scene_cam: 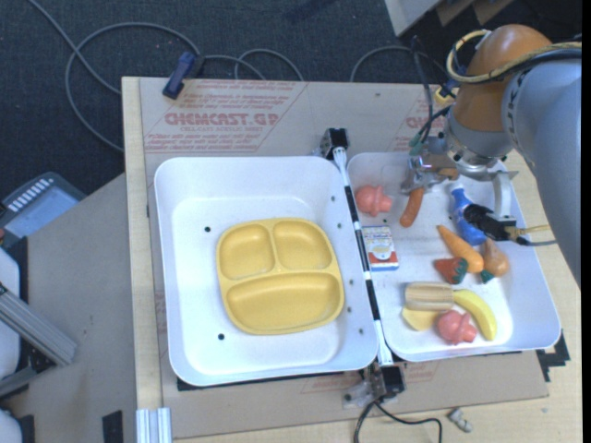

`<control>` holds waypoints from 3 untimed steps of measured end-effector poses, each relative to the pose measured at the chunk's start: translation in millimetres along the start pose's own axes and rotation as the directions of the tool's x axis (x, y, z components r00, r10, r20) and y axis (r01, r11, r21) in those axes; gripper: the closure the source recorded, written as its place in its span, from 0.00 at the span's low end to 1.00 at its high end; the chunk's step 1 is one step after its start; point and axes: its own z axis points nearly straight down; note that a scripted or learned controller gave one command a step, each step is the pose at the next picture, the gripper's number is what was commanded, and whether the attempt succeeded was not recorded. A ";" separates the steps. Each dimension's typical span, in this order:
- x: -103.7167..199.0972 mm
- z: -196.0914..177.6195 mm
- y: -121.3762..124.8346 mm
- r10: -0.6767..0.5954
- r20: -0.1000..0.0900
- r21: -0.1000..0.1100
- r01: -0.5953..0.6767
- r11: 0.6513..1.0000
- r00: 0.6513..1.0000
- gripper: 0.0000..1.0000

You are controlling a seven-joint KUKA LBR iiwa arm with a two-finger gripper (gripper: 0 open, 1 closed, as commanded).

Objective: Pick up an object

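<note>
My gripper (430, 167) hangs over the far part of the right bin (540, 314), below the grey wrist and orange band. Right under it lies an orange-red sausage-shaped toy (411, 209), whose upper end reaches up to the gripper; whether they touch is unclear. A pink toy (372, 199) lies to its left. A blue object (463, 214) sits just right of the gripper, partly behind a black part. Nearer the front are a carrot (459, 246), a strawberry (450, 269), a small box (379, 248), a banana (477, 310) and a pink ball-like toy (455, 327).
The left bin (185, 201) holds a yellow divided plate (277, 275). A black rail (355, 238) runs between the bins. A tan bread-like piece (426, 294) and a yellow wedge (416, 318) lie by the banana. The arm (545, 127) covers the right bin's far right corner.
</note>
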 end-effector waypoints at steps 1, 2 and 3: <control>25.3 -78.1 -46.3 0.000 -0.003 0.009 0.000 1.000 1.000 1.00; 91.9 -88.2 -73.8 0.000 -0.004 0.012 0.000 1.000 1.000 1.00; 126.3 -116.2 -89.8 0.000 -0.003 0.010 0.000 1.000 1.000 1.00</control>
